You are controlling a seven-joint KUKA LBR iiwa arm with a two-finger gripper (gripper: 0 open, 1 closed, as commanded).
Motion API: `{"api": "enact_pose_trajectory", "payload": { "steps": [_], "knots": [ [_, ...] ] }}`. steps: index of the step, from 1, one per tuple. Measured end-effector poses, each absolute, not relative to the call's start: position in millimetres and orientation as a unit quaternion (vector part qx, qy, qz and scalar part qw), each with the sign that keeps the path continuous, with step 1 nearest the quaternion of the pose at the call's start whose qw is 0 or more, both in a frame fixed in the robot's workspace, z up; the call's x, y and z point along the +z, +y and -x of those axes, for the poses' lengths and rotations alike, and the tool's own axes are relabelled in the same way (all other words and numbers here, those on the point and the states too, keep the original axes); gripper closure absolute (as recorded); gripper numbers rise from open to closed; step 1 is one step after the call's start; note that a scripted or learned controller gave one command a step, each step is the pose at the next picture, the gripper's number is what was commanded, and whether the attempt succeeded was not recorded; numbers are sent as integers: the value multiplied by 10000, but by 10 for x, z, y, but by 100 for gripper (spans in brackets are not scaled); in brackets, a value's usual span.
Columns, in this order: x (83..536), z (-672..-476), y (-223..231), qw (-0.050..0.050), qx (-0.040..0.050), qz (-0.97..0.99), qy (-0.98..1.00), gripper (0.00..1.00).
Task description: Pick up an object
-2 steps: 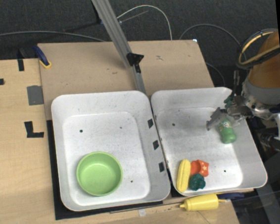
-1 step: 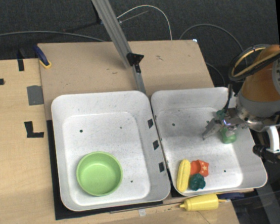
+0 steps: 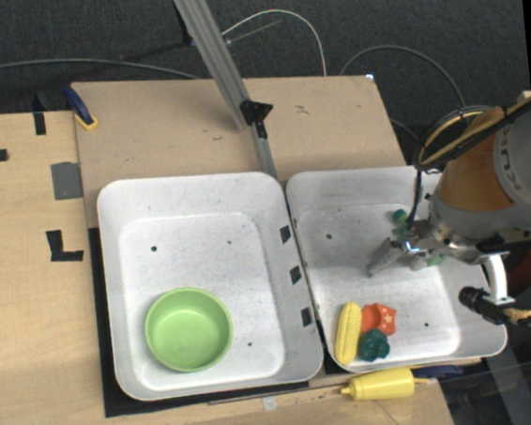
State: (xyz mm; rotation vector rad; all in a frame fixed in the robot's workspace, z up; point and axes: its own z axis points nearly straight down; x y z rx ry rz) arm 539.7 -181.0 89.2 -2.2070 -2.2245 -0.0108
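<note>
The hand (image 3: 384, 258) hangs mid-right in the right bin (image 3: 321, 201), its grip too blurred to tell. Lower in the frame lie a yellow toy (image 3: 348, 331), orange piece (image 3: 380, 316) and green lump (image 3: 374, 345).

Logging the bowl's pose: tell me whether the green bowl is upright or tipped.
Upright: the green bowl in the left bin shows its open mouth.

Arm (image 3: 515, 166): mine, grey, with an orange band.
Cables (image 3: 455, 130): black and yellow loops.
Gripper (image 3: 384, 258): grey metal fingers, green bits.
</note>
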Motion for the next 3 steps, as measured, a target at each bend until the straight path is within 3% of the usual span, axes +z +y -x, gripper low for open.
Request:
{"api": "enact_pose_trajectory", "payload": {
  "steps": [1,3],
  "knots": [
    [995,-5386,-1852,4,-9,7053,-7089,100],
    [2214,-5374,-1735,-24,-12,7063,-7079,100]
  ]
}}
